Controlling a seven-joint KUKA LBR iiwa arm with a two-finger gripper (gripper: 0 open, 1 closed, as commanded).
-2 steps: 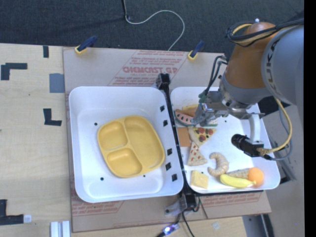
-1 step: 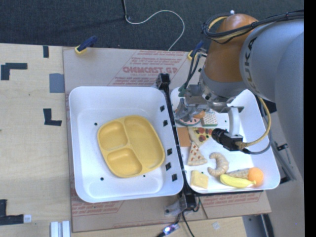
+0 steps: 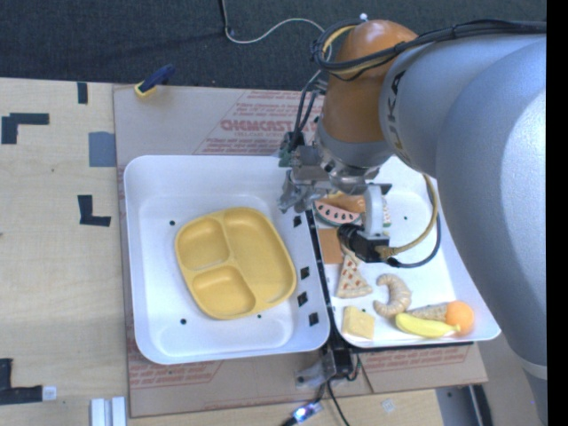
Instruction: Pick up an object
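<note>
The gripper (image 3: 306, 185) is poised over the divider between 2 bins; whether anything is gripped cannot be told. Just beside it, the watermelon slice (image 3: 340, 209) is judged light, rigid plastic, best pinched across its thin faces.

The gripper (image 3: 306, 193) is seen low over the bins' shared edge. A yellow tray (image 3: 234, 261) lies left of it; toy food (image 3: 390, 295) is scattered just right.
</note>
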